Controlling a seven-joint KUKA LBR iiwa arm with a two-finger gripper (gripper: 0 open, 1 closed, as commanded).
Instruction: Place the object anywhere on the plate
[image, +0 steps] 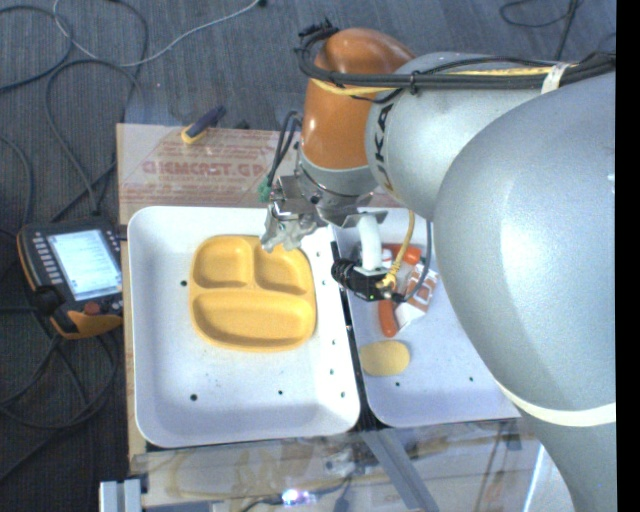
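Note:
A yellow plate (252, 292) with three compartments lies in the left bin (170, 400). My gripper (279, 233) hangs over the plate's far right corner, close to the wall between the two bins. I see nothing in it. In the right bin (440, 395) lie an orange-red stick-shaped object (388, 318) and a tan round object (385, 357). A white and red item (420, 291) lies partly under the arm.
The grey arm covers the far and right parts of the right bin. A cardboard sheet (200, 170) with a small yellow and blue object (201, 123) lies behind the left bin. A handheld pendant (75, 270) sits to the left on the floor.

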